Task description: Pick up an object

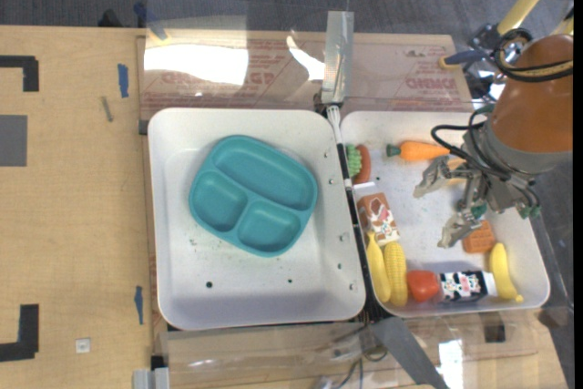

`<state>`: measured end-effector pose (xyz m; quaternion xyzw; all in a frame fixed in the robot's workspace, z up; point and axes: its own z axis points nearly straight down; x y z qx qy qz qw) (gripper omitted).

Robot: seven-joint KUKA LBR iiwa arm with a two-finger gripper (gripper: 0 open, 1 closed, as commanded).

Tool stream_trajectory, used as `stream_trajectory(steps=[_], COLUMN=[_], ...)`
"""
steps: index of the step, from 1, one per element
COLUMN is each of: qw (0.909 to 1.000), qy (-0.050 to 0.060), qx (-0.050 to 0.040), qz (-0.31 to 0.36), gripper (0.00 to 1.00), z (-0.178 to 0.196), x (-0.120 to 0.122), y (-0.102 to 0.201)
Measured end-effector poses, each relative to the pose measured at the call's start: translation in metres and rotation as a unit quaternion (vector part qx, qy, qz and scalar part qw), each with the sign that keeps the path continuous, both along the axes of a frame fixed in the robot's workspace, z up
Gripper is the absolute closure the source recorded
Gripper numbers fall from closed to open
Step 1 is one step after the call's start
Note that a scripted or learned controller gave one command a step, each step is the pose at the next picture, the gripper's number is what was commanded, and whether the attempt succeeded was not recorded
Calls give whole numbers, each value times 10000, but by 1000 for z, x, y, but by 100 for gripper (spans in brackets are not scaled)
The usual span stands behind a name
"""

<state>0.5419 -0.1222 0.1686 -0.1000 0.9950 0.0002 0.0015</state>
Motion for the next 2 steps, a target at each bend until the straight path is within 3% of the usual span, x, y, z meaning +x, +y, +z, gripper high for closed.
stream_trajectory(steps=[1, 2], qw=[9994, 10000], qy=[-32, 11], qx=[14, -3], qz=[-330, -48], gripper=[0, 0], z=[18, -54], x=[92, 7], y=[56, 26])
